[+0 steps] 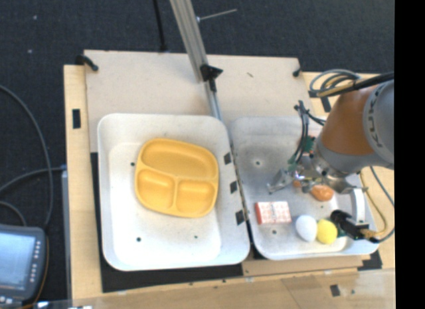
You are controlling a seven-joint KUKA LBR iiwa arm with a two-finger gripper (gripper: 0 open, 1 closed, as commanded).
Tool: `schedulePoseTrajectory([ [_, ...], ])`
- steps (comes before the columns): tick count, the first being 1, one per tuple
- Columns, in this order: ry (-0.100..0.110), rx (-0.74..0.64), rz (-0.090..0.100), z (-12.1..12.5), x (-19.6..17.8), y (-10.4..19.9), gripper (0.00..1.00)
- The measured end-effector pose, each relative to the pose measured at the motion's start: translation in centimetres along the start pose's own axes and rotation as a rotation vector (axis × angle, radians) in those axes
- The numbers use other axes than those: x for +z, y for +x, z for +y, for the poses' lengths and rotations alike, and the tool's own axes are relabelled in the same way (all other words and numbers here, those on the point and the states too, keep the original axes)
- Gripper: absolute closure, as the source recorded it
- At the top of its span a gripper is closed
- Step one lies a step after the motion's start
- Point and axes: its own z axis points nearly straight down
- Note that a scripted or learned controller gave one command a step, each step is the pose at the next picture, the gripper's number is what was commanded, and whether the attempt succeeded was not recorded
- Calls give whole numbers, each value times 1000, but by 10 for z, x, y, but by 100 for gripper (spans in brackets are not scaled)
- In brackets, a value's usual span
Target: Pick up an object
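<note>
- Two shallow white bins side by side on the bench: left bin [119, 234], right bin [255, 145].
- Lying in the left bin, a yellow divided tray [176, 177], three compartments, none holding anything, well apart from the arm.
- Rising between the bins toward the top of the view, a slanted metal rail [189, 25].
- Near the front of the right bin, a small red-and-white box [273, 212], flat, long axis running left to right.
- Just beside the box on its right, a white egg-shaped object [306, 227], touching or nearly touching a yellow ball-like object [327, 232].
- Above those two, an orange rounded object [322, 193], seen close against the gripper's right side.
- Low over the right bin's middle, the gripper [292, 178], metal parts pointing left and down toward the bin floor; open or closed: cannot tell, too small and cluttered.
- Nothing seen between the gripper's parts, so no grasp claimed.
- Reaching in from the right, the grey arm with its orange band [345, 125], cables looped above.
- Key relation, as a judgement: orange rounded object nearest, just right of and slightly below the gripper; box below and a little left; white and yellow pair farther down and right.
- Likely need: a short shift right before closing, or a longer move toward the front for the box.
</note>
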Motion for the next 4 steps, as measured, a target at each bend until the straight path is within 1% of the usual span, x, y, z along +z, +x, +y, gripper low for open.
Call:
schedulePoseTrajectory([
  [1,-10,6,-1,3,-15,-2,100],
  [2,-15,-4,-3,6,-80,-5,100],
  [3,-11,-4,-2,7,-106,-6,100],
  [4,-9,-8,1,17,-112,38,100],
])
